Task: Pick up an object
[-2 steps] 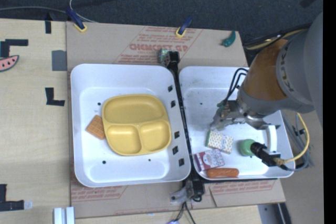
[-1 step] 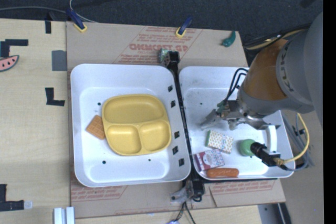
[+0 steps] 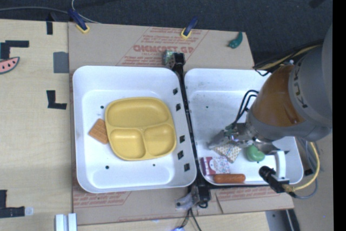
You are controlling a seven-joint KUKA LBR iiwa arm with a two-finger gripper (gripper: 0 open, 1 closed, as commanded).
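Camera view: I see the gripper [image 3: 231,137] low in the right bin [image 3: 216,81], over a cracker [image 3: 229,152] near its front edge; I cannot tell the fingers' state. A yellow tray [image 3: 140,128] sits mid left bin [image 3: 89,116].

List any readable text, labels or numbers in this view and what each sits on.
Red printing on the cardboard sheet under the bins: several lines, too blurred to read with confidence.
Red-and-white packet in the right bin: its print is too small to read.
No numbers or signs are legible elsewhere.
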